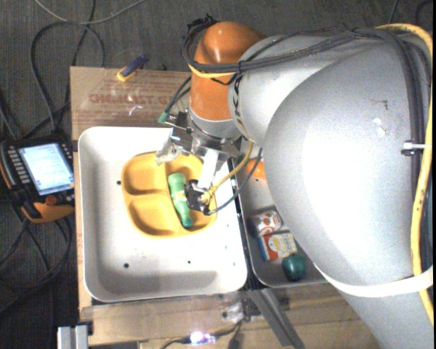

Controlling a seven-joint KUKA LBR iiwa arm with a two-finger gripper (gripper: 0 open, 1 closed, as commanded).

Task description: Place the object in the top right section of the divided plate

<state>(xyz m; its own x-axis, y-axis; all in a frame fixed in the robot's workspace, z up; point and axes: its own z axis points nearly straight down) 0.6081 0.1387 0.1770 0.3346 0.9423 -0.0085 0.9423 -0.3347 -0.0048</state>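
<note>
A yellow divided plate (pixel 142 184) is sat in the left white bin (pixel 102 253). A green stick-shaped object (pixel 180 203), paler at its upper end, is laid lengthwise on the plate's right side. Which section it's in can't really be told. The end effector (pixel 187 162) is parked right over the object's upper end. Open or closed? Can't be made out tbh. Over in the right bin (pixel 256 257), a small carton (pixel 276 244) and a dark green ball (pixel 294 267) are seen.

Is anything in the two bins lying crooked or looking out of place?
The green object lies slanted on the yellow divided plate in the left bin, apparently across a divider rather than inside one section. Nothing looks spilled or broken.
</note>
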